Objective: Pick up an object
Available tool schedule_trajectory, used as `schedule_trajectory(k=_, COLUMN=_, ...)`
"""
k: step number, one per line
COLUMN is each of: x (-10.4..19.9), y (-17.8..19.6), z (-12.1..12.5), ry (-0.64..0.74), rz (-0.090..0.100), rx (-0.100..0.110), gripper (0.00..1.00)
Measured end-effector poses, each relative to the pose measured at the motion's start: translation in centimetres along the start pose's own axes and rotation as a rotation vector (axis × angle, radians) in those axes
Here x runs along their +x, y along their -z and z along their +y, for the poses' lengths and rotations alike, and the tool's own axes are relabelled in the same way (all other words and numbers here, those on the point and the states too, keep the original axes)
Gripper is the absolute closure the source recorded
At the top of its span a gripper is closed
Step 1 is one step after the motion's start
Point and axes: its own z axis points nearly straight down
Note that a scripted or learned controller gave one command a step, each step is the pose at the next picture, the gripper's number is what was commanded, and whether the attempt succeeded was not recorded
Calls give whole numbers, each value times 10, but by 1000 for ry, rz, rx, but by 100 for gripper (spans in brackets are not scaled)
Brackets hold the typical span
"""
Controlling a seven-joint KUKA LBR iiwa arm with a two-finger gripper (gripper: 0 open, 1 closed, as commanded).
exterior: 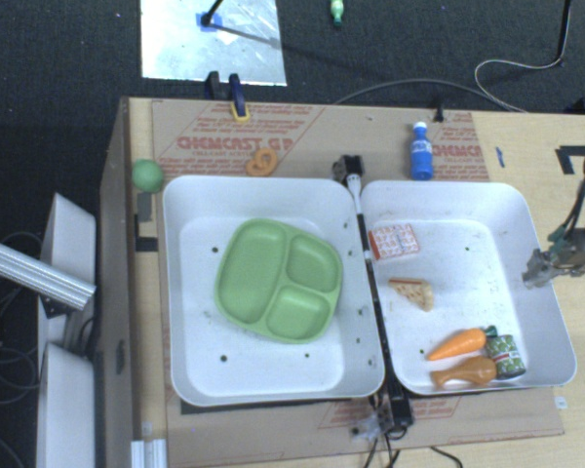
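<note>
Orange plastic carrot [460, 343] lies in our right white bin [541, 261], near its front right corner, long axis running left-right. Our claw [541, 266] hovers over the bin's right rim, just behind it; grip state unclear.

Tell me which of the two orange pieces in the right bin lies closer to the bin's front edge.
The paler orange piece. It lies right along the front wall of the right bin, just below the brighter carrot with green leaves.
</note>
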Motion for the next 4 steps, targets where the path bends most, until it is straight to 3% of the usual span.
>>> schedule_trajectory(k=1, x=-18, y=9, z=41, ry=1, rz=1, rx=4, gripper=100)
schedule_trajectory(k=2, x=-18, y=9, z=41, ry=1, rz=1, rx=4, gripper=0)
schedule_trajectory(k=3, x=-17, y=-167, z=97, ry=1, rz=2, rx=3, gripper=0)
schedule_trajectory(k=4, x=-2, y=-166, z=181, ry=2, rz=1, rx=2, gripper=0)
